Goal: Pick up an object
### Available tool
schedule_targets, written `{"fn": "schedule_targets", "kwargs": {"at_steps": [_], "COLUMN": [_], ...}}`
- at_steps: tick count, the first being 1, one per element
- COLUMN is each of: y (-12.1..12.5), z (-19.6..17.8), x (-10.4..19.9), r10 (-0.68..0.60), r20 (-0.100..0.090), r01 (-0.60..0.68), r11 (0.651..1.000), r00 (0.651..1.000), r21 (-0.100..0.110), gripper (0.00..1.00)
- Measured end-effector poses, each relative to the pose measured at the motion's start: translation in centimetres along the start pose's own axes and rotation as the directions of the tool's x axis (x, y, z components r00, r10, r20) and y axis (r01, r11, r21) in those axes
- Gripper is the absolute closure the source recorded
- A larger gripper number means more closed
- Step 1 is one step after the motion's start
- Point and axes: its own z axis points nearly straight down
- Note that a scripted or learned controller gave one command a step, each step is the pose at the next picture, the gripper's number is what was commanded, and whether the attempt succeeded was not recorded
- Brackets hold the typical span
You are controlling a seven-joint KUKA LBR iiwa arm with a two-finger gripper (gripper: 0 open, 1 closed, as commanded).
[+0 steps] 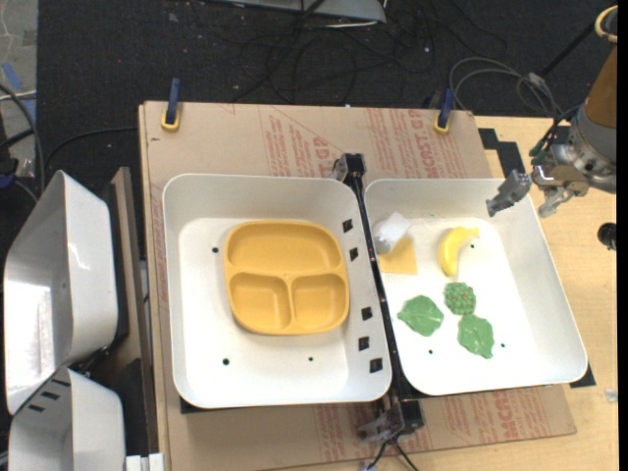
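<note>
My gripper (531, 196) hangs over the back right corner of the right bin (549, 292), its two fingers spread open with nothing between them. Below and left of it a yellow banana (453, 249) lies in the bin. A white crumpled piece (391, 229) and a yellow cheese wedge (398, 257) sit near the bin's left wall. A green broccoli floret (459, 296) and two flat green leaf pieces, the left leaf (421, 315) and the right leaf (476, 335), lie toward the front.
The left bin (186, 292) holds a yellow three-compartment tray (287, 276). Black clips line the divider (365, 263) between the bins. White containers (54, 283) stand off the bench at the left. Cardboard (294, 135) lies under both bins.
</note>
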Motion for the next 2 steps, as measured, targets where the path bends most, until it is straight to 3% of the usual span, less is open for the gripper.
{"fn": "schedule_targets", "kwargs": {"at_steps": [1,2], "y": [0.3,1.3], "z": [-0.8,4.7], "x": [0.1,0.3], "r10": [-0.003,-0.007], "r20": [0.003,0.003], "r01": [0.004,0.007], "r11": [1.0,1.0], "r00": [1.0,1.0], "r21": [-0.013,-0.01], "gripper": [0.0,0.0]}}
